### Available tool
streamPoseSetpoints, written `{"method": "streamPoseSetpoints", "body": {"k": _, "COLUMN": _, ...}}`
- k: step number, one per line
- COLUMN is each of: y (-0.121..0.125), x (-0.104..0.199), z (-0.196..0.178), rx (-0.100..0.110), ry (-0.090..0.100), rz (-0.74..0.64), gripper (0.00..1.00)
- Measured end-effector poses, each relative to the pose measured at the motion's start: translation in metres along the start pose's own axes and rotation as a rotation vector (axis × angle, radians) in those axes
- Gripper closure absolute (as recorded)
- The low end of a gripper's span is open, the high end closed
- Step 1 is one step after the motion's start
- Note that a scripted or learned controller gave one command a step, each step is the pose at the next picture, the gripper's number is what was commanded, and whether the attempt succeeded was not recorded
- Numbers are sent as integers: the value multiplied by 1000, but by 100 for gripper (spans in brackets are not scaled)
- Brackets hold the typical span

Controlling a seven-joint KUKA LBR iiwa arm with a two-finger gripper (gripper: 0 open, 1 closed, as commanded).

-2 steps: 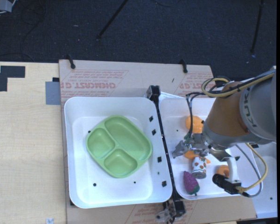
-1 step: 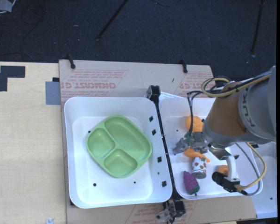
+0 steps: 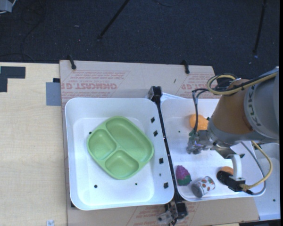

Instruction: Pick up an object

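Note:
The right bin point(image 3: 179, 112) holds an orange ball point(image 3: 196, 121) near its middle, partly hidden by the arm. A purple, berry-like object point(image 3: 182, 174) lies near the bin's front, and a small grey and white can point(image 3: 203, 186) lies on its side to the right of it. My gripper point(image 3: 195, 146) hangs low over the right bin's middle, just in front of the orange ball and behind the purple object. Nothing shows between its fingers.
The left bin point(image 3: 80, 126) holds a green divided plate point(image 3: 120, 147) with three compartments. A black divider point(image 3: 161, 145) runs between the bins. The grey and orange arm point(image 3: 240, 117) covers the right bin's right side. A wooden bench point(image 3: 23, 149) extends to the left.

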State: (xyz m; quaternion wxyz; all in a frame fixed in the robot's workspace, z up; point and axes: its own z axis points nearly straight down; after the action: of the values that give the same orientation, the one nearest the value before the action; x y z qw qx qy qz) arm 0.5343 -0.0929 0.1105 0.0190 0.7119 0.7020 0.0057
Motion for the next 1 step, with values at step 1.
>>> {"method": "streamPoseSetpoints", "body": {"k": 1, "y": 4, "x": -1, "z": -63, "rx": 33, "ry": 19, "rz": -14, "gripper": 100}}
